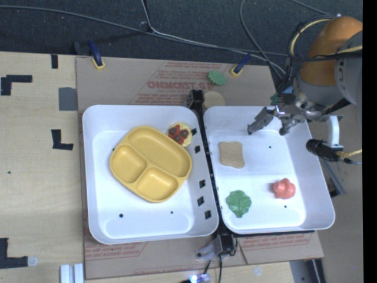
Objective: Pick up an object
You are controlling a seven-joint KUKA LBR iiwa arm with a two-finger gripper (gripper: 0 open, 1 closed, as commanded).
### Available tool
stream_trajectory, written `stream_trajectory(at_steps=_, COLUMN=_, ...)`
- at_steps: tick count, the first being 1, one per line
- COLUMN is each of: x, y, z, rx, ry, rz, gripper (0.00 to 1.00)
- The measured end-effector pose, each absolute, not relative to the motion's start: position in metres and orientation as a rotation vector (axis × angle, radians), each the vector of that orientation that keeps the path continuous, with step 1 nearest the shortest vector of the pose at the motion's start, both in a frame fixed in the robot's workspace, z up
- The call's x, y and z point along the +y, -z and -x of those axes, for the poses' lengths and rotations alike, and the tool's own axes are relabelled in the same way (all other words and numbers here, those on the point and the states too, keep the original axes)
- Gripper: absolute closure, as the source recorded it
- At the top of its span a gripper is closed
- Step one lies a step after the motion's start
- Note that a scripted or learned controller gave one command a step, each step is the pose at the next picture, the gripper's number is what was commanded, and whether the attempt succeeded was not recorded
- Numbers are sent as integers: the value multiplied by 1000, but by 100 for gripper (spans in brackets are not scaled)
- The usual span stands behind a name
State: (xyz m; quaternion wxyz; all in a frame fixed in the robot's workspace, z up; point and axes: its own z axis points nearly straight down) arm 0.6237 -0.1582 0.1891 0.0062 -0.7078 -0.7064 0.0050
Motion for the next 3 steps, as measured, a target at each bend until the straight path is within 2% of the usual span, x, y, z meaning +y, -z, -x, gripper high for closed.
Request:
stream_trajectory(at_steps=1, x=-158, y=-199, z=-627, rx=-2222, ry=-2, rz=2219, gripper=0)
stream_trajectory(at_steps=3, x=-146, y=-89, z=-628, rx=-2221, ry=-7, rz=2217, gripper=0)
